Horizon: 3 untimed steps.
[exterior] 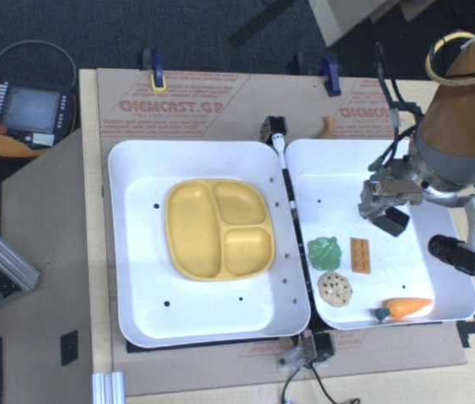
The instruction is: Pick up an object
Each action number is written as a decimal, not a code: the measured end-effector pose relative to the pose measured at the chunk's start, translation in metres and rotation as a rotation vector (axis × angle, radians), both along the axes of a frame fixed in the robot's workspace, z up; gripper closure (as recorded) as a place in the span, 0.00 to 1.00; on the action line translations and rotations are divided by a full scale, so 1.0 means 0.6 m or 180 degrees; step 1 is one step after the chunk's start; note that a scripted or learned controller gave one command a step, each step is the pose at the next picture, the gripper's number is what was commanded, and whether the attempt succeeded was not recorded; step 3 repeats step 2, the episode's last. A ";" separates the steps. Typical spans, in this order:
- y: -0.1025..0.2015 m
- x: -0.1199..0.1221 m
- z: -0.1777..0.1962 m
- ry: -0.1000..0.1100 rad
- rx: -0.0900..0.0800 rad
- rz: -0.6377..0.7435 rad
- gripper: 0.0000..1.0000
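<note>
The right bin holds a green leafy piece, an orange-brown cracker bar, a speckled round cookie and an orange carrot. My gripper hangs over the upper right part of that bin, above and to the right of the cracker bar. Nothing shows between its fingers. It stands apart from all four items.
The left bin holds a yellow divided plate. Both bins sit on a cardboard sheet held by blue clamps. The grey arm with its orange band comes in from the right over the right bin's far corner.
</note>
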State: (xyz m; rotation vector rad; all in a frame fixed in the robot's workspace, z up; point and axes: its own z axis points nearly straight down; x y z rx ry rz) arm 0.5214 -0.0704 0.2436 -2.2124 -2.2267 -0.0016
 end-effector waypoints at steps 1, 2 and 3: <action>0.092 0.004 0.007 -0.0008 -0.0002 0.0001 1.00; 0.190 -0.012 0.002 0.0005 -0.0002 0.0000 1.00; 0.190 -0.012 0.002 0.0005 -0.0002 0.0000 1.00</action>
